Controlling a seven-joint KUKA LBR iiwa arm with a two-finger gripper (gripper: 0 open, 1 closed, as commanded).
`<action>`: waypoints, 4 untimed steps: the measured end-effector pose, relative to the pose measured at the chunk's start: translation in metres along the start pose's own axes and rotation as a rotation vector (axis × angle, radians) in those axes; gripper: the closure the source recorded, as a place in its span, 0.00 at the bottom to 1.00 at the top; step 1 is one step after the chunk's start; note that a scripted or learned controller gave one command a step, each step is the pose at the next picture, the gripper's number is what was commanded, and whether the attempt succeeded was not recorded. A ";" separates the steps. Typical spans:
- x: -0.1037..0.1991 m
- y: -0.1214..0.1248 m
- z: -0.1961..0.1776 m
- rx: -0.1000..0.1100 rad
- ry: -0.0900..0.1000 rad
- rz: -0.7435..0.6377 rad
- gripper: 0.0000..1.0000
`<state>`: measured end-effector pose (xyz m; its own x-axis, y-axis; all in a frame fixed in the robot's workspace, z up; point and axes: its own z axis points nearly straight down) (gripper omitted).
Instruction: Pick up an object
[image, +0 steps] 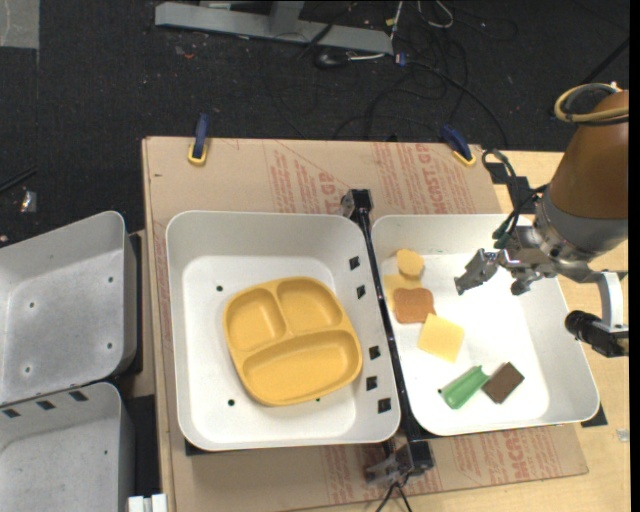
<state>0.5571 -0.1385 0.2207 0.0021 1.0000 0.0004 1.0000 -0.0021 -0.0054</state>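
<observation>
The right bin (560, 400) holds several small objects: a round yellow piece (409, 263), a brown square piece (412, 304), a pale yellow block (441, 337), a green cylinder (462, 387) and a dark brown block (503, 381). My gripper (497, 273) hangs above the right bin's upper middle, to the right of the round yellow piece. Its two fingers stand apart, open, with nothing between them. A yellow divided plate (292, 340) lies in the left bin (190, 300).
A black divider (378, 310) with clips runs between the two bins. The bins rest on a cardboard sheet (290, 170) held by blue-and-yellow clamps at the back. White panels (60, 300) lie off the bench to the left. Cables cross the dark floor behind.
</observation>
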 end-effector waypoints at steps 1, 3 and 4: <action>0.002 -0.003 0.044 -0.001 0.000 -0.001 0.00; -0.006 -0.008 0.085 -0.005 -0.001 0.001 1.00; 0.003 -0.012 0.032 -0.009 -0.001 -0.005 1.00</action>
<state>0.5450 -0.1351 0.1890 -0.0027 1.0000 -0.0007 1.0000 0.0027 0.0038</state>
